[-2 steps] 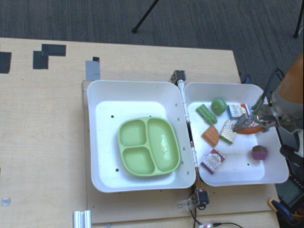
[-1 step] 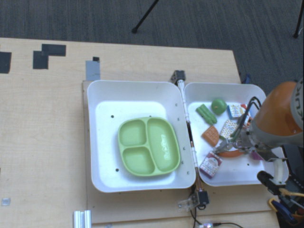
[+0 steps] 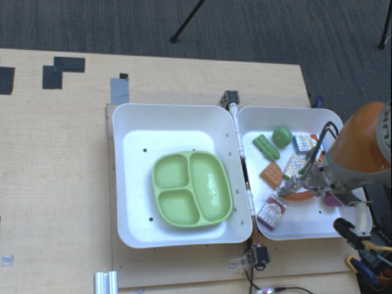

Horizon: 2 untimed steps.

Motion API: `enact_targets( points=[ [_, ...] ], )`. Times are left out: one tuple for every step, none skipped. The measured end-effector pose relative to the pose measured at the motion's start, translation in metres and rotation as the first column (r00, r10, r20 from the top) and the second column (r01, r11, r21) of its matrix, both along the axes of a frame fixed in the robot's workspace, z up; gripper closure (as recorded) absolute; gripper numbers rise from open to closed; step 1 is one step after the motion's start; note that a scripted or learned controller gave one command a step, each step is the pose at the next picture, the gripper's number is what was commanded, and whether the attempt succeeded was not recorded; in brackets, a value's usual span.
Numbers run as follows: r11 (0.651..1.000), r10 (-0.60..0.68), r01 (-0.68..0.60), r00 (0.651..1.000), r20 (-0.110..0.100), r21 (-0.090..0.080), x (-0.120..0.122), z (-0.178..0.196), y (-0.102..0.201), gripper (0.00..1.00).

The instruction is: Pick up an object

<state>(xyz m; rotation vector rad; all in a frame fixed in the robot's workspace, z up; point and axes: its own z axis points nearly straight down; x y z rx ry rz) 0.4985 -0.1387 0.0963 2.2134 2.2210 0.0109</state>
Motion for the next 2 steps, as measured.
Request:
enact_targets(
  points=[
    [1.0,0.001,-0.001,1.0,-0.005,0.0,0.026,0.084,0.056,1.0],
    [1.0,0.001,-0.001,1.0,-0.007,0.0,-0.011,0.088,0.116,1.0]
  ],
)
